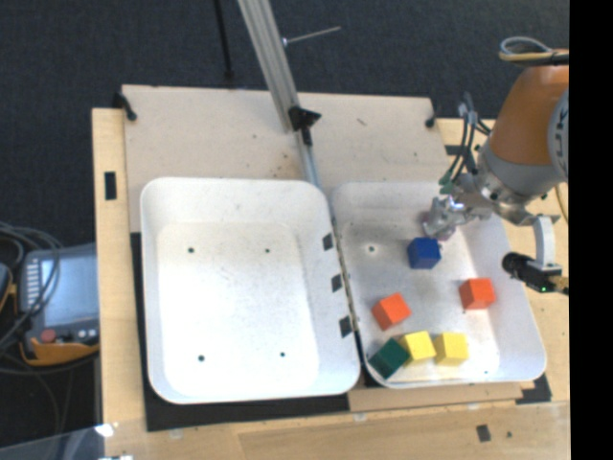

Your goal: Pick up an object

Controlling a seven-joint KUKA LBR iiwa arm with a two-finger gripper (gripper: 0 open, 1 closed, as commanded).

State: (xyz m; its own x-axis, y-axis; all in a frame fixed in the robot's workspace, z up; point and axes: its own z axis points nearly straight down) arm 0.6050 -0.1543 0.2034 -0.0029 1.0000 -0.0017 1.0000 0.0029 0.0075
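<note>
Nearest to us, along the front wall of the right bin (517, 367), we see a dark green block (389, 356), a yellow block (419, 345) and a second yellow block (452, 347) in a row, the green and the first yellow touching. A little farther back lie an orange block (390, 310) toward the bin's left side and another orange block (476, 293) toward its right, well apart from each other. Beyond them, near the middle of the bin, sits the blue block (423, 252), resting on the bin floor. The gripper (441, 220) hangs just behind and slightly right of that blue block, close to its far upper edge; the block lies in front of the jaws, not between them, and we cannot tell how wide they stand. The left bin (239, 286) lies beside it.
</note>
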